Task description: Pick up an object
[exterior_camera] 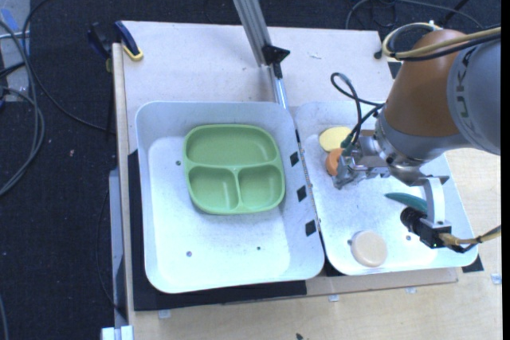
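Observation:
My gripper [344, 172] hangs low over the upper left part of the right bin [343, 219], reaching in from the right. Just left of its fingers lies a small orange object [331, 162], touching or nearly touching them. A yellow rounded object [334, 139] lies right above the orange one. A beige round object [369, 248] rests near the bin's front edge. A teal object [411, 200] lies to the right, partly under the wrist. Whether the fingers grip anything is hidden by the wrist.
The left bin [159, 251] holds a green three-compartment plate [234, 168]. A metal pole [247, 4] slants down from the top to the gap between the bins. Black clips [303, 187] sit along the divider.

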Action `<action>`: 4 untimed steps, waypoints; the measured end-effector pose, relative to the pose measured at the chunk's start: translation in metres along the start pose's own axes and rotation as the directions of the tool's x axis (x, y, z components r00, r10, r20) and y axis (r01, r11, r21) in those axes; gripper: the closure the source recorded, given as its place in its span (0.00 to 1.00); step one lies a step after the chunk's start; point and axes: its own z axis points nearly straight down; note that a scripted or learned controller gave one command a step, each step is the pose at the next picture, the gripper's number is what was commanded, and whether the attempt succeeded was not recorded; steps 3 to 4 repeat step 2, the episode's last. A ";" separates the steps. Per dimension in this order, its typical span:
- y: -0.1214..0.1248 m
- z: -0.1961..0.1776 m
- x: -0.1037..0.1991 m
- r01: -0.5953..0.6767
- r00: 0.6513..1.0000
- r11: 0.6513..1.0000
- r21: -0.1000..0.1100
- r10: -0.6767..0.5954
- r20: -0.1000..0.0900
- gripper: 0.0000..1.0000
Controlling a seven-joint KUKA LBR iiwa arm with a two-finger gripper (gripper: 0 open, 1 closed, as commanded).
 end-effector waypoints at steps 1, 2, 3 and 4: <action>0.002 0.006 0.055 0.001 1.000 1.000 0.000 -0.001 0.000 1.00; 0.006 0.007 0.106 0.000 1.000 1.000 -0.002 0.000 0.001 1.00; 0.006 0.007 0.106 0.000 1.000 1.000 -0.002 0.000 0.001 1.00; 0.006 0.007 0.106 0.000 1.000 1.000 -0.002 0.000 0.001 1.00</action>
